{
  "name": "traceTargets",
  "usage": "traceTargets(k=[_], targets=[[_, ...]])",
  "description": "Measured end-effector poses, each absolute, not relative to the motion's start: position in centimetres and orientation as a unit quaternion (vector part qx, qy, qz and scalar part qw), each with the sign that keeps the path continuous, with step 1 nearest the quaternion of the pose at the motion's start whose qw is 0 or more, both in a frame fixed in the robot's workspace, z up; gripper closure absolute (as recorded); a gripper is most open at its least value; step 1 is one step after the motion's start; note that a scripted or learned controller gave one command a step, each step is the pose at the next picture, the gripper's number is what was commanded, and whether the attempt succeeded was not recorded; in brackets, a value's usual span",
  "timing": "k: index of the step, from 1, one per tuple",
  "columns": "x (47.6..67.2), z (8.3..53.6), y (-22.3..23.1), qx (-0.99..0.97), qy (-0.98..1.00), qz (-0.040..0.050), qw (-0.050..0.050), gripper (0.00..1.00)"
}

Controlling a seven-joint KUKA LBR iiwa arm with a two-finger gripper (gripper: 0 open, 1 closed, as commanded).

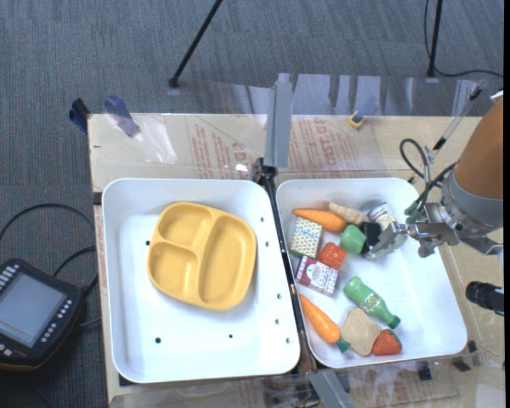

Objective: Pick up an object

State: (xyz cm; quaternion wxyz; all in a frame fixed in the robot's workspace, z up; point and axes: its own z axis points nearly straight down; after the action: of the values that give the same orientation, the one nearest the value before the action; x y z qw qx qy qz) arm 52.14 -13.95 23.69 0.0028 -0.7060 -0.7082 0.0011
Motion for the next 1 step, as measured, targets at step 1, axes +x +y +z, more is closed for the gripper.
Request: traceTargets(k=[1], targets=[[51.17,11.52,-11.34,-0.710,-0.704,0.0047,0.008,0.00]])
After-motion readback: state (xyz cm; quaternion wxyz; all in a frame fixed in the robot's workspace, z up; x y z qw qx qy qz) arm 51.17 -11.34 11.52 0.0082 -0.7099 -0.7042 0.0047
